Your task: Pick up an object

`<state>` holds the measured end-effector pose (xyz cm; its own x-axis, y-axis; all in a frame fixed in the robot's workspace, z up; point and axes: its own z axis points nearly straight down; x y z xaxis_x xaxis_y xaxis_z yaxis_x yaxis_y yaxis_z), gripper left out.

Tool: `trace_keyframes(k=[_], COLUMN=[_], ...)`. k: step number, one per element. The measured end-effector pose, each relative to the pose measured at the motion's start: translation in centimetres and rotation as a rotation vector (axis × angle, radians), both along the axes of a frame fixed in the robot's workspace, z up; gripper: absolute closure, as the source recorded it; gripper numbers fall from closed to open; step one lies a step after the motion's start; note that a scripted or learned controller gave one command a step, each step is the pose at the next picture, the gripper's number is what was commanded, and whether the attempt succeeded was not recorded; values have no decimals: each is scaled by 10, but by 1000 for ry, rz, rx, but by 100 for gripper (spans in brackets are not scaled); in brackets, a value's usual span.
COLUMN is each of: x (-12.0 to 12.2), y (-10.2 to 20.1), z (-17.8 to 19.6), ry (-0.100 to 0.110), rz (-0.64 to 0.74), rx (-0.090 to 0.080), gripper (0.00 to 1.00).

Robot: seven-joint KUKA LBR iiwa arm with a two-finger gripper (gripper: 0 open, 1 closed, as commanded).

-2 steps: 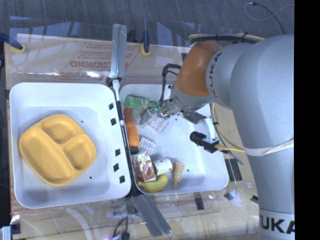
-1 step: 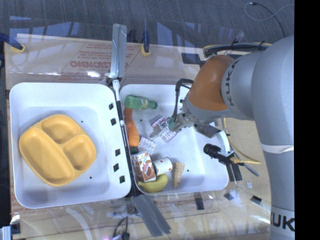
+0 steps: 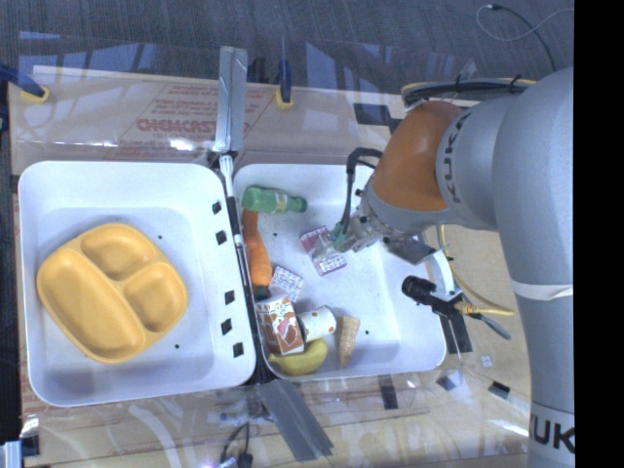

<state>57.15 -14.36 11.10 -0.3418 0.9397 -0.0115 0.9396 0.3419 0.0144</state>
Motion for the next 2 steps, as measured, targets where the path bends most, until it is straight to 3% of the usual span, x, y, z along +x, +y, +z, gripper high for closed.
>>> trace_keyframes(k=[1,2], x=[3,32], y=[35,-20], z=[-20,93], ry=[17,17], rz=[-166,50], rx=[6,4], gripper=[100,100])
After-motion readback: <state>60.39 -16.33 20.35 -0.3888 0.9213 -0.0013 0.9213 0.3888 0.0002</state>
